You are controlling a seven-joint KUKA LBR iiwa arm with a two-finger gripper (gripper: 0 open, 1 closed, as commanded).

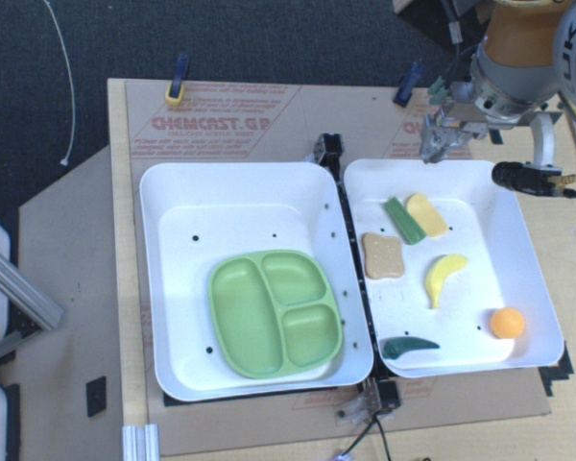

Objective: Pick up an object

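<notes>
Gripper: your gripper is hanging above the back rim of the right bin, at the top right of the camera view; it is carrying nothing, and you cannot tell from this angle how far its fingers are parted.
Arm: the grey arm with its orange band is reaching in from the upper right.
Left bin: the left bin is sitting on the brown board, holding one thing.
Green tray: a light green divided tray is lying flat in the front half of the left bin, with three compartments.
Right bin: the right bin is sitting just beside the left one, their rims meeting down the middle.
Tan slab: a tan, bread-like slab is lying near the left wall of the right bin.
Green stick: a green stick is lying at a slant, touching the yellow block beside it, toward the back.
Dark green piece: a dark green, pepper-like piece is lying at the front wall.
Banana: a yellow banana is lying near the bin's middle.
Orange ball: an orange ball is resting toward the front right corner, well apart from your gripper.
</notes>
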